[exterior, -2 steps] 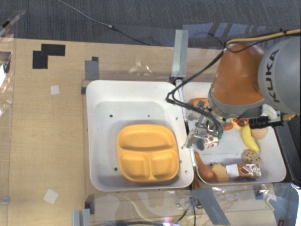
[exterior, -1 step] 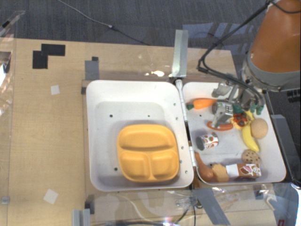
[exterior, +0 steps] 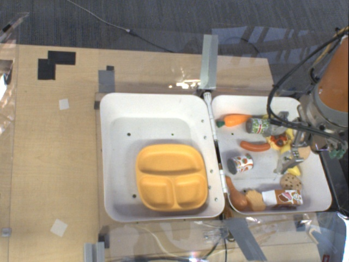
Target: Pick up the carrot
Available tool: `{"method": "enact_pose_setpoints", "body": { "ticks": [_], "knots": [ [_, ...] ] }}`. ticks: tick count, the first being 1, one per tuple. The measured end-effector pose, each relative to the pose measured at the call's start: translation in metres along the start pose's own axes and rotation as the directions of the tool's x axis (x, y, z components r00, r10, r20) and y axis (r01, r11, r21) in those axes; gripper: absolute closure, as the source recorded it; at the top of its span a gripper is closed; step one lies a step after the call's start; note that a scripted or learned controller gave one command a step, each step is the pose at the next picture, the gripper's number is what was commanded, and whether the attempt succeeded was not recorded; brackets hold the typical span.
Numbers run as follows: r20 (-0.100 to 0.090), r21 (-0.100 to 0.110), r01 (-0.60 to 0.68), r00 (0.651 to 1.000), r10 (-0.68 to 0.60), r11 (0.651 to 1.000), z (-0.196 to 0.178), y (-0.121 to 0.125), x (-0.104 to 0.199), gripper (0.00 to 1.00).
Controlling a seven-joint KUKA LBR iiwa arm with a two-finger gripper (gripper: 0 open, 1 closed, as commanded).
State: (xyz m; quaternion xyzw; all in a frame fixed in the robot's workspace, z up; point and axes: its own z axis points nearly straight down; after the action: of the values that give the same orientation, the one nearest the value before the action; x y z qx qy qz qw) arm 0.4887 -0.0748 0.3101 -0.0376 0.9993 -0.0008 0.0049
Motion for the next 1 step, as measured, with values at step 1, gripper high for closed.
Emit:
{"method": "enact_pose_setpoints", "body": {
  "ticks": [1],
  "knots": [
    [0.004, 0.000, -0.072, 0.997, 0.072, 0.997, -0.0241, -0.0155, -0.0411, 1.00]
  ]
}}
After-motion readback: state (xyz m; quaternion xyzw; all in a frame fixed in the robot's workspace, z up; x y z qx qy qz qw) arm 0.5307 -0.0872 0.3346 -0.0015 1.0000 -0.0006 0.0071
